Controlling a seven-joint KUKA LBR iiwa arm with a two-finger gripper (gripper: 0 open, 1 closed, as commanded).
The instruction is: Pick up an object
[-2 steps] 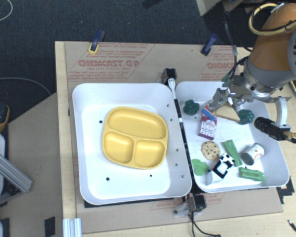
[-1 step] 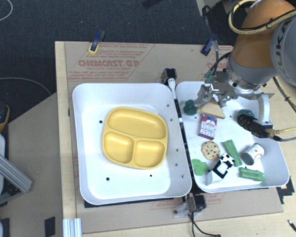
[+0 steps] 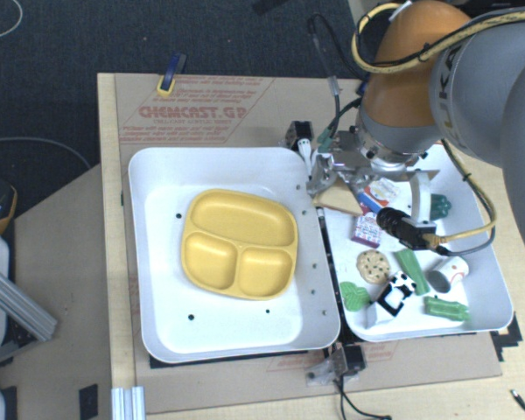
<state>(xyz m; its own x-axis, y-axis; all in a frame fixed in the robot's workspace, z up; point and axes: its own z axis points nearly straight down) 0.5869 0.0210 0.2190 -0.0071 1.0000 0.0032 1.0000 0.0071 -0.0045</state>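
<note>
My gripper (image 3: 367, 180) hangs under the orange wrist band, low over the far left part of the right bin (image 3: 486, 261). Just below it lie a tan wedge (image 3: 336, 199), a purple packet (image 3: 366, 228) and a red and white item (image 3: 383, 188). Nearer the front sit a round cookie (image 3: 374, 266), a green stick (image 3: 413, 263), a black and white piece (image 3: 394, 296), a green block (image 3: 444, 308) and a green leaf shape (image 3: 354, 297). The arm hides the bin's far side.
A yellow divided plate (image 3: 239, 243) lies in the left bin (image 3: 157, 234). A teal piece (image 3: 439, 205) and a white and red ball (image 3: 455, 270) sit at the right bin's right side. A black and yellow cable (image 3: 437, 234) crosses over that bin.
</note>
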